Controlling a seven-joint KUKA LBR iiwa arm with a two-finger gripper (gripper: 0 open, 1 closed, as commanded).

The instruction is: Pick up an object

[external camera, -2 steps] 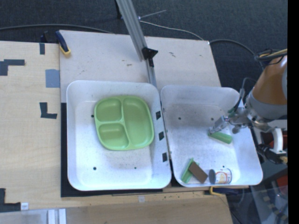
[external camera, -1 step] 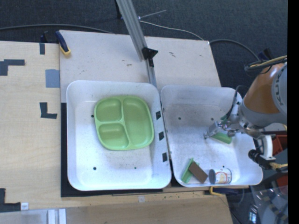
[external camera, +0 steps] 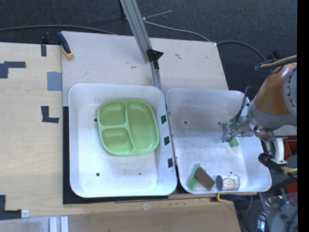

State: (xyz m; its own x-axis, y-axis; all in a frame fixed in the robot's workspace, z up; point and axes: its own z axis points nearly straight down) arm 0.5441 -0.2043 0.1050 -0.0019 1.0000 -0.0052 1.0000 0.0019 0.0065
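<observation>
Dark carpet surrounds a wooden bench point(external camera: 29, 144) that bears two white bins, probably so that objects can be moved from one side to the other. The left bin point(external camera: 82, 178) holds a green divided plate point(external camera: 128, 127) lying flat. In the right bin point(external camera: 251, 178), the gripper point(external camera: 231, 133) is low near the right wall, just beside a small green piece point(external camera: 234, 141); its opening I cannot tell. A green and brown block point(external camera: 200, 178) and a small can point(external camera: 228, 182) lie along the front wall, where loose things tend to gather. The can's label is too small to read.

Single fixed overhead camera, slanted down over both bins point(external camera: 120, 92).
</observation>
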